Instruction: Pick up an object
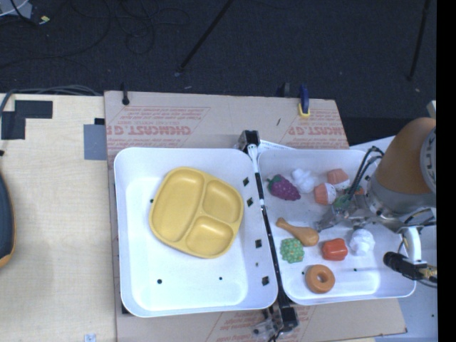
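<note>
The gripper (340, 209) hangs low over the right bin (388, 287), in the thick of the toys there – whether it is open or closed I cannot tell. Taking the tomato (334, 249) as landmark: a drumstick (299, 230) lies just to its left, broccoli (291, 250) beyond that, a white lump (362, 241) just to its right, a doughnut (320, 278) below, and grapes (284, 187) well up and left. Crowding is probably the main risk – best to centre on one toy, likely the tomato, drop straight down, close, then lift slowly. The yellow plate (198, 211) sits in the left bin (135, 262)
</note>
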Robot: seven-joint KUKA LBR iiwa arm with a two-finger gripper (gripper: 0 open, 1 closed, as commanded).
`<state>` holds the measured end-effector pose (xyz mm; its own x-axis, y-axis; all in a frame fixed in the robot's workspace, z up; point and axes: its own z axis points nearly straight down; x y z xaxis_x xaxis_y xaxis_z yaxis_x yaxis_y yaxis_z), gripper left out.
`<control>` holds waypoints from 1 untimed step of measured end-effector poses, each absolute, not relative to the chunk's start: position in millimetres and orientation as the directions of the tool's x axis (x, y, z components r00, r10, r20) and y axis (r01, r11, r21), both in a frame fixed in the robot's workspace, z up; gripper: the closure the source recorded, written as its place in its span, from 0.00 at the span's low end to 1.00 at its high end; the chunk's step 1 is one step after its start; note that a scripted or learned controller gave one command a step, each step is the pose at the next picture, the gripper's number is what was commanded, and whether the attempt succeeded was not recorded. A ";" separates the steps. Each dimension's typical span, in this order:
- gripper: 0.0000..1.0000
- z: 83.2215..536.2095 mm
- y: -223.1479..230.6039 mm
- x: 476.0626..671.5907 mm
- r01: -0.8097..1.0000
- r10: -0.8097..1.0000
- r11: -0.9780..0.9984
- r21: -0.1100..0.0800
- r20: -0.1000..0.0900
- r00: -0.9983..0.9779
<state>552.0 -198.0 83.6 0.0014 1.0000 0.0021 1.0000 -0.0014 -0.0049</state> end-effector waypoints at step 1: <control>0.00 87.4 -164.9 526.8 1.000 1.000 0.000 -0.004 0.002 0.000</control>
<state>526.8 -164.9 87.4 0.0000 1.0000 0.0022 1.0000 0.0000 -0.0036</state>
